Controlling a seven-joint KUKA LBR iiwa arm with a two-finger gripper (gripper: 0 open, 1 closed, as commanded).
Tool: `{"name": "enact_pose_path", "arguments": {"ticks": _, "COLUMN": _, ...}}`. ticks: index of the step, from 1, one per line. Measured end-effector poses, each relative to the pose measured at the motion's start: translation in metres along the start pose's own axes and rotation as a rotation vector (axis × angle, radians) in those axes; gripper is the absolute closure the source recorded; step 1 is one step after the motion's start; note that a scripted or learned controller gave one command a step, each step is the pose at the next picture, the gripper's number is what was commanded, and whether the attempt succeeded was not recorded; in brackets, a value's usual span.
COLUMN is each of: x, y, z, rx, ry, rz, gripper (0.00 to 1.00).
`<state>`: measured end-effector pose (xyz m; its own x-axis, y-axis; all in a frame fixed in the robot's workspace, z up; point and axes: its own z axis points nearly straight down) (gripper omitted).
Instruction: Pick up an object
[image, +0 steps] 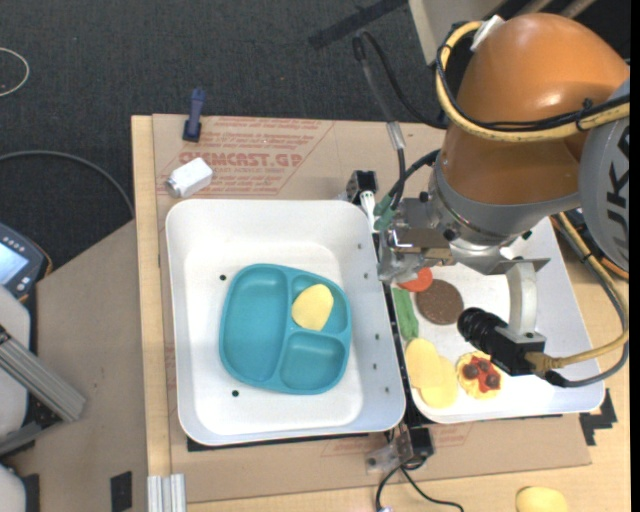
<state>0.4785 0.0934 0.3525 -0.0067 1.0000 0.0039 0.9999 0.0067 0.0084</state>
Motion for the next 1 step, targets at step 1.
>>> {"name": "enact_pose_path", "arguments": {"ticks": 1, "x": -0.0256, "y": 0.0028, "z": -0.1295, "rx": -0.010, "ry": -0.001, "rz": 0.007, "gripper": 1.00}}
